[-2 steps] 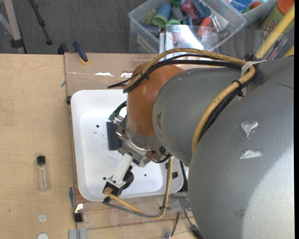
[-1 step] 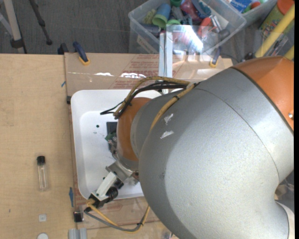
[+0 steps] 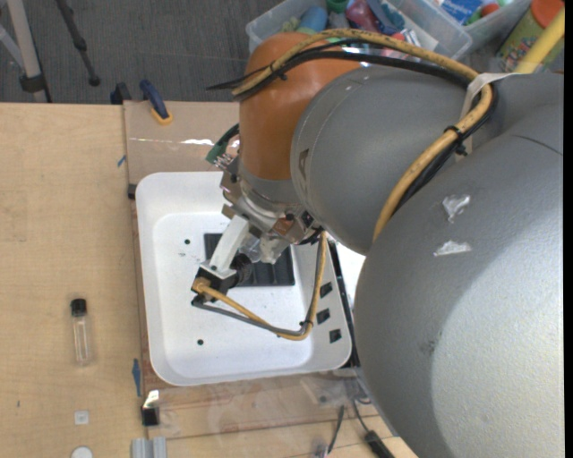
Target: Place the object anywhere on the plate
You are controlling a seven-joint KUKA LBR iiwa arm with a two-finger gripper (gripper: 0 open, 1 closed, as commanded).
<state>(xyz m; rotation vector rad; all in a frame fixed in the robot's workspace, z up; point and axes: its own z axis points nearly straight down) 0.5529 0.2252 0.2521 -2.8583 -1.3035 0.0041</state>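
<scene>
My gripper (image 3: 259, 250) hangs low over the middle of the left white bin (image 3: 170, 344), and the orange-banded wrist and grey arm cover most of the view. A flat dark square thing (image 3: 279, 274) lies on the bin floor right under the gripper, partly hidden by it. Whether it is the plate or the object cannot be told. Nothing shows between the gripper and this dark thing. The right bin is hidden behind the arm.
A small clear vial with a black cap (image 3: 81, 330) lies on the wooden bench left of the bin. A blue clamp (image 3: 158, 107) sits at the bin's far left corner. A clear box of colourful items (image 3: 376, 18) stands at the back.
</scene>
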